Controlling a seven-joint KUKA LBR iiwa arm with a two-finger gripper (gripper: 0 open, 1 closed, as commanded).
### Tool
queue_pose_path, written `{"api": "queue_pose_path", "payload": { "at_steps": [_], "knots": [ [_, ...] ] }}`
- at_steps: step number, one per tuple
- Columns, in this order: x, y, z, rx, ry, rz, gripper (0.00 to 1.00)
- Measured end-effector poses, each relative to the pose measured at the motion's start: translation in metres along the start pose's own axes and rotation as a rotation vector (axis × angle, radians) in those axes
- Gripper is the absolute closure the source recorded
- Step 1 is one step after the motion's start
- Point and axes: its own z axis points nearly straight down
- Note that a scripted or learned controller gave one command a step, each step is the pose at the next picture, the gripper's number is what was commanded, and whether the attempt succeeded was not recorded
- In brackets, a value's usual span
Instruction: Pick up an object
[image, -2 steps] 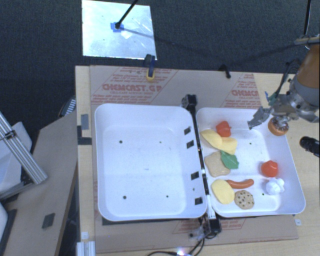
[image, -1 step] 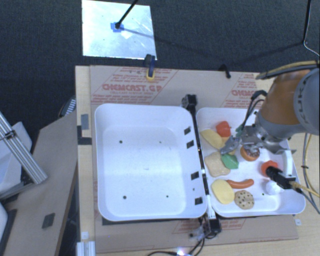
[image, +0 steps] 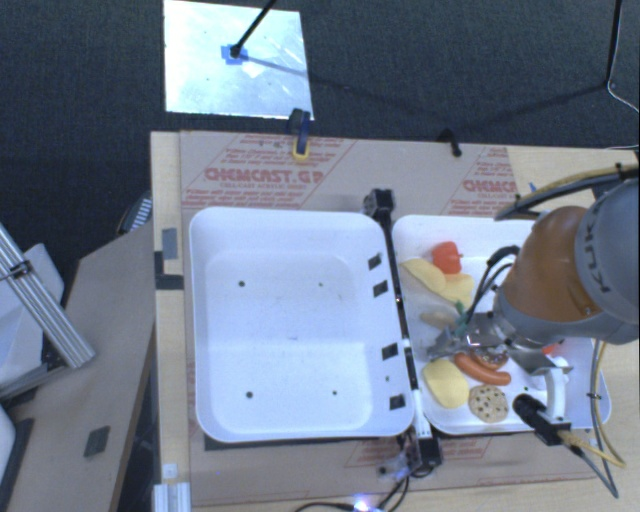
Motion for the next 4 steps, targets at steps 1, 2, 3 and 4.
{"api": "queue_pose_path", "payload": {
  "at_steps": [1,2,3,4],
  "knots": [
    [-0.005,0.005,-0.015,-0.01,-0.009,0.002,1.0],
    [0.09,0.12,-0.105,-0.011,0.003,-0.014,1.0],
    [0.058,0.094,-0.099,0.007,0.0,0.002,1.0],
    [0.127,0.055,-0.099,0.01,0.004,-0.007,1.0]
  ]
}}
